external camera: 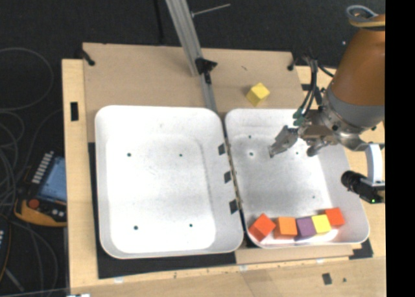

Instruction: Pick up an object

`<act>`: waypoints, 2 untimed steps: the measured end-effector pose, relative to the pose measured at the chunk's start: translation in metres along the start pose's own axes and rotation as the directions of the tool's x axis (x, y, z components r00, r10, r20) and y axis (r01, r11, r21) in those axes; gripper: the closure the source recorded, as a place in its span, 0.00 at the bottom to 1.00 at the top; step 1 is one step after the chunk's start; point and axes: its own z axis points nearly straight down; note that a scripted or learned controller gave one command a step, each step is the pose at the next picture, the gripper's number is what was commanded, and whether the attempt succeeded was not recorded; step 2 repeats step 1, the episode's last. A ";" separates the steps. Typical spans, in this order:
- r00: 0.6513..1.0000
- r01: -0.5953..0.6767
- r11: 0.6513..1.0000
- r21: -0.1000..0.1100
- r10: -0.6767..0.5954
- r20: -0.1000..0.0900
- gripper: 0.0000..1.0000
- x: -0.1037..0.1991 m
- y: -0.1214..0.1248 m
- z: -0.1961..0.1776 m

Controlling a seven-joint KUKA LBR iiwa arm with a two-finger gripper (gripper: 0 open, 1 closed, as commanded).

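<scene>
While the tool (295,144) hovers with fingers spread wide and nothing between them, a row of blocks (297,225) runs left-right along the right bin's (272,179) lower wall; a yellow cube (257,93) sits on the counter (142,75) above.

Two white bins side by side on wooden bench (162,78): left bin (110,179), right bin (259,127). Metal pole (185,20) slants up behind them. Handheld controller (47,189) (blue screen) and cables (19,95) on dark floor, left.
</scene>
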 end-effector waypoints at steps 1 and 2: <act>1.000 0.002 1.000 0.004 -0.002 0.002 0.00 -0.056 -0.050 0.005; 1.000 0.002 1.000 0.004 -0.002 0.002 0.00 -0.056 -0.050 0.005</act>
